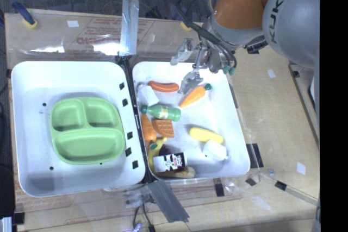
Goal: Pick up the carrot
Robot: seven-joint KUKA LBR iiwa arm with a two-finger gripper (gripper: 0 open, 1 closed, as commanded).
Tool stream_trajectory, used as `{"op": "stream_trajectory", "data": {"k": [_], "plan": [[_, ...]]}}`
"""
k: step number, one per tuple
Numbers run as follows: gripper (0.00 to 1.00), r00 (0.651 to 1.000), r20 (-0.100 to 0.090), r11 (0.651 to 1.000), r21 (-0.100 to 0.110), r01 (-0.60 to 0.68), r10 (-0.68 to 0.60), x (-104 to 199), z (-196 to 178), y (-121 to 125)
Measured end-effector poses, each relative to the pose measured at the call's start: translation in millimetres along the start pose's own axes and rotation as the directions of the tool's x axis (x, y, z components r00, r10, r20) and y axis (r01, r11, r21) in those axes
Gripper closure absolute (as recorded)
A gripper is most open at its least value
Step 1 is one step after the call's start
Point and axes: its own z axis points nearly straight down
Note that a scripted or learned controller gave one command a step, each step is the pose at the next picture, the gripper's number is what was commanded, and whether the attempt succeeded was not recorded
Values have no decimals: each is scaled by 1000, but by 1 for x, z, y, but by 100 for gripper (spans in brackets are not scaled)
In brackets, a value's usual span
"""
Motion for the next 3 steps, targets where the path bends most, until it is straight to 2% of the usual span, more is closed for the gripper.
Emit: {"op": "stream_trajectory", "data": {"k": [1, 2, 3], "plan": [[0, 997, 9, 997, 1, -81, 81, -8, 149, -64], [0, 997, 0, 997, 0, -75, 75, 32, 160, -89], [100, 998, 5, 998, 0, -67, 67, 30, 149, -86]]}}
